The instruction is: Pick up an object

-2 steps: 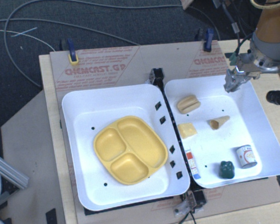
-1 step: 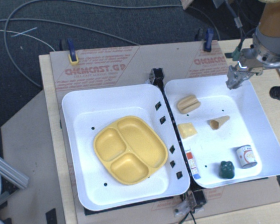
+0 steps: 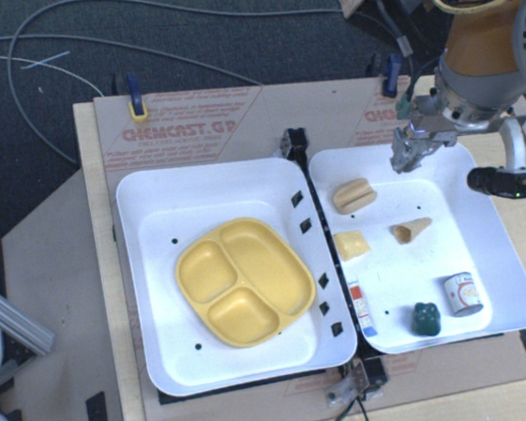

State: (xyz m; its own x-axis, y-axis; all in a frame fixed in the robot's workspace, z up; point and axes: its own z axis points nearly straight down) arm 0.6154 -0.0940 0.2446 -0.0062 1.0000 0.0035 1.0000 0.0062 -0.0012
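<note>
Gripper (image 3: pixel 409 157) hovered at the right bin's (image 3: pixel 491 226) upper edge, its grip state unclear, nothing visibly held. Reaching seemed underway; next it likely needed to descend toward the bread roll (image 3: pixel 353 195) just lower left.

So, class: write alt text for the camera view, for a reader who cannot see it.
A robot gripper hovers over the right bin's far edge, above a bread roll, cheese wedge, can and green pepper. The left bin holds a yellow divided plate.
</note>
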